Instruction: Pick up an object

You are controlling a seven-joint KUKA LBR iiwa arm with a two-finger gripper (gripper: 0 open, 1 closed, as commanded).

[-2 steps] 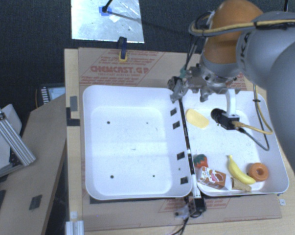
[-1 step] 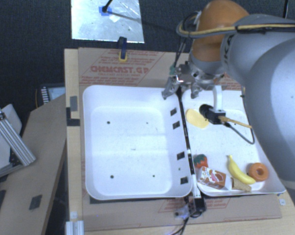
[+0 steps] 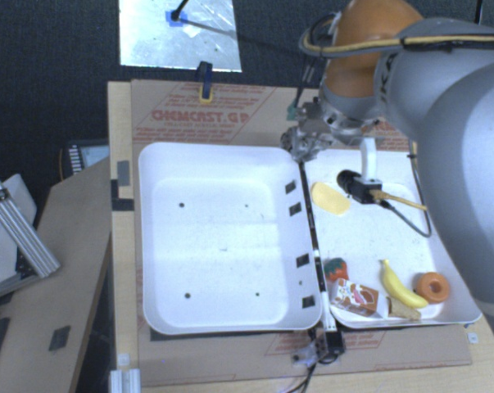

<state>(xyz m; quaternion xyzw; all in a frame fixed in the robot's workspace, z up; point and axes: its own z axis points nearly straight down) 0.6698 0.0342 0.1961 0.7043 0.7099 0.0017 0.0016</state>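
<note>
From my console, the left bin (image 3: 222, 244) is smooth white plastic with rounded corners and a few small dark dots on its floor. The metal gripper (image 3: 302, 147) hangs over the far end of the seam between the bins; I cannot tell whether it is open or closed, and I see nothing held in it. The things to pick all lie in the right bin (image 3: 369, 252). A flat, pale yellow slab (image 3: 330, 198) sits at the far side. Along the near wall are a small red-and-green lump (image 3: 336, 268), a glossy printed packet (image 3: 355, 297), a curved banana (image 3: 396, 285), a tan block (image 3: 404, 309) and an orange ring (image 3: 432, 287).
</note>
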